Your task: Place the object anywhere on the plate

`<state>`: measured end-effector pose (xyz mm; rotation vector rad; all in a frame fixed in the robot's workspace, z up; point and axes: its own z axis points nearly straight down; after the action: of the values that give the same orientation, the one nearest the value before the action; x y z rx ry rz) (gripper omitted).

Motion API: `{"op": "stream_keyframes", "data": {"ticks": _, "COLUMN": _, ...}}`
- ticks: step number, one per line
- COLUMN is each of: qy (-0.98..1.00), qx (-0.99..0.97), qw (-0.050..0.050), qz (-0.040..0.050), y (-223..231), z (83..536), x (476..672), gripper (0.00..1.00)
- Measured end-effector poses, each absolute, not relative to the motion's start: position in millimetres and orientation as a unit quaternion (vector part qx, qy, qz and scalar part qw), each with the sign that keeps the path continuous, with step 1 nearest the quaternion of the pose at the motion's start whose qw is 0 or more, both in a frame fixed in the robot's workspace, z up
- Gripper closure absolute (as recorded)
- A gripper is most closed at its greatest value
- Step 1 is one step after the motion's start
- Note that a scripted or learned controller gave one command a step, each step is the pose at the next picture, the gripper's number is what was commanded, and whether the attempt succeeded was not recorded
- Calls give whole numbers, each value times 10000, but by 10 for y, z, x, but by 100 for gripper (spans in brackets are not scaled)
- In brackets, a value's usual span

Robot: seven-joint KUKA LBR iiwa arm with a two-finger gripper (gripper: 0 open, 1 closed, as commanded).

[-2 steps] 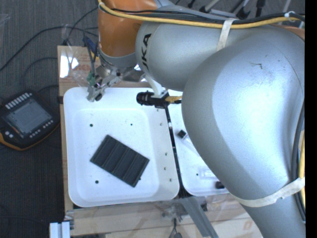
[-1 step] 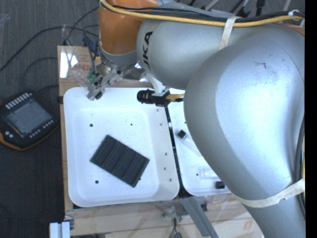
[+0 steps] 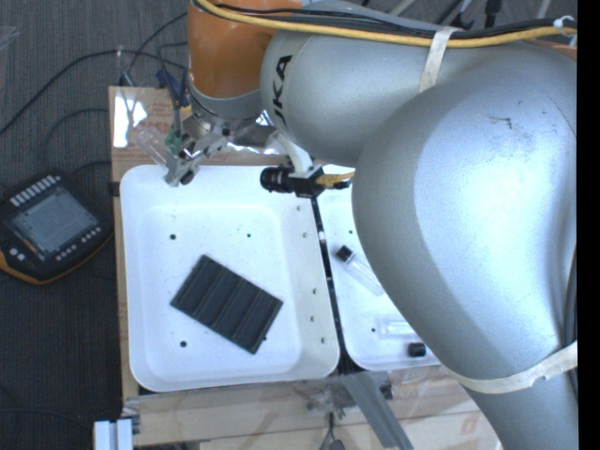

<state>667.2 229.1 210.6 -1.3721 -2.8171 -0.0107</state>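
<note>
A dark grey ribbed rectangular plate lies flat and at an angle in the left white bin, towards its front. My gripper hangs over the far left corner of that bin, well apart from the plate. In the right bin, a small clear piece with a black end lies close to the divider. A second clear piece with a black end rests near the front. Nothing shows in the gripper.
The arm's large grey body covers most of the right bin and the upper right. A black and orange hand-held controller lies on the floor to the left. Shiny foil sits behind the left bin.
</note>
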Motion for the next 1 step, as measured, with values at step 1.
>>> {"op": "stream_keyframes", "data": {"ticks": 1, "qy": -8989, "qx": -4380, "qw": 45, "qz": -43, "y": 2294, "z": 2194, "x": 6673, "gripper": 100}}
